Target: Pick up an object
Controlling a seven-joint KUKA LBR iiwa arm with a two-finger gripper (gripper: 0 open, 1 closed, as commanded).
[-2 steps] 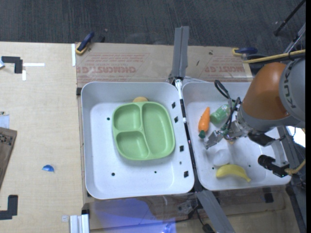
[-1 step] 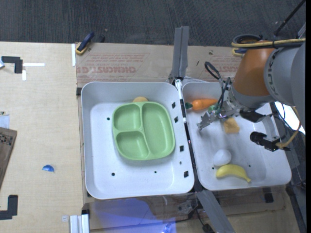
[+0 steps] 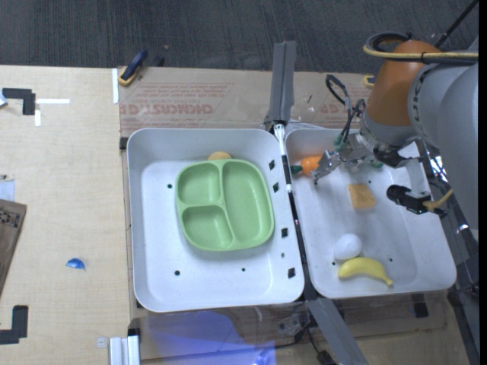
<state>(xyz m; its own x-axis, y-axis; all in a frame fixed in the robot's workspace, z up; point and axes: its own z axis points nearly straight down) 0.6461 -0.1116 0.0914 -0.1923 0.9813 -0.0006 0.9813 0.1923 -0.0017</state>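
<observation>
Gripper (image 3: 329, 166) open, empty | over right bin's (image 3: 426, 280) back-left corner | centre on carrot (image 3: 310, 163) before closing

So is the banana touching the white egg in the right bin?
Cannot tell. In the camera view the banana lies just below the white egg, and their edges meet with no plain gap, but the slanted angle may only make them overlap.

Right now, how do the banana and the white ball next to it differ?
The banana is yellow; the white ball is white. The banana is long and curved; the ball is round. The banana lies nearer the bin's front edge, the ball just behind it. Both rest in the right bin, close together.
</observation>
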